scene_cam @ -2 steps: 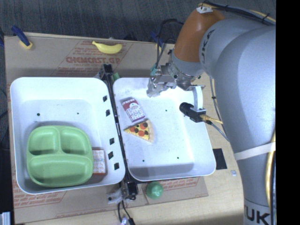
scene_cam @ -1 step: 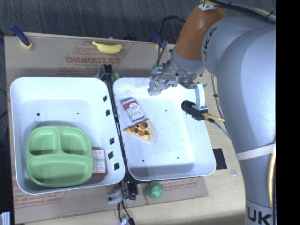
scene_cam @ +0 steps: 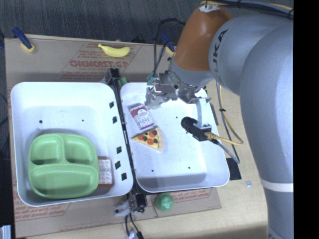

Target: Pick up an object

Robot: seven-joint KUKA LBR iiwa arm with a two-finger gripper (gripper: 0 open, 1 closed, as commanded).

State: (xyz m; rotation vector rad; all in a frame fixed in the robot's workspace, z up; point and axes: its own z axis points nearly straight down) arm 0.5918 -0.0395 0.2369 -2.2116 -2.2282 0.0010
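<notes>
Approach is the step underway, judging by the gripper (scene_cam: 155, 94) hanging over the right bin (scene_cam: 199, 173), just above the red packet (scene_cam: 141, 117); whether it is spread or pinching, I cannot tell. Next it is needing a straight descent onto that packet. A pizza slice toy (scene_cam: 149, 139) is lying beside it. The left bin (scene_cam: 30, 96) is holding 1 green tray (scene_cam: 62, 166) and 1 small box (scene_cam: 104, 170).

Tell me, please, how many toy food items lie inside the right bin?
2: a pizza slice and, just above it, a red packet, both near the bin's left wall; the arm may hide others.
</notes>
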